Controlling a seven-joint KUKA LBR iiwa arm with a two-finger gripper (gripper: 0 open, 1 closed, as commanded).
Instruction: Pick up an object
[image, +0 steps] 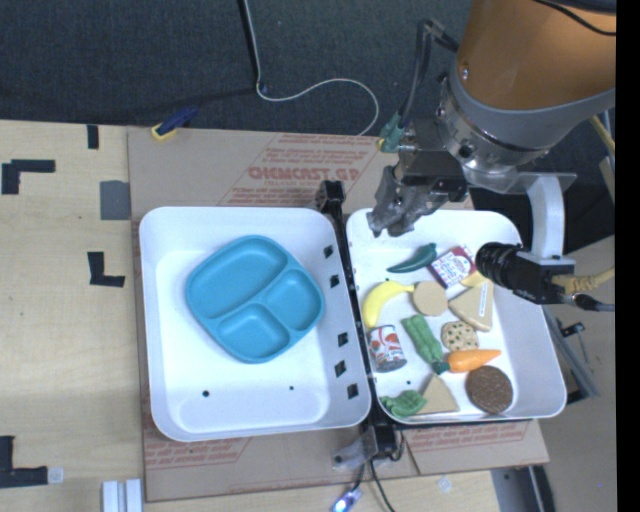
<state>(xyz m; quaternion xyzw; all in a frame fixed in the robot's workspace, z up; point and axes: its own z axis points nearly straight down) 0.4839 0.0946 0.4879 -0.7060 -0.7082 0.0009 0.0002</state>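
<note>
Cardboard-covered worktop carrying two white bins. Left bin holds a blue plate; right bin holds toy food, including a banana. Tool hovers at the pile's 11 o'clock, positioned for descent; its opening cannot be judged.

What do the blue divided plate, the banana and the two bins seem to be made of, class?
Blue divided plate: probably moulded plastic, with an even colour and a soft sheen.
Banana: likely toy plastic, uniform yellow, smooth, no blemishes.
Bins, left and right: apparently thin white plastic with rounded, formed rims, though this is less certain.
</note>
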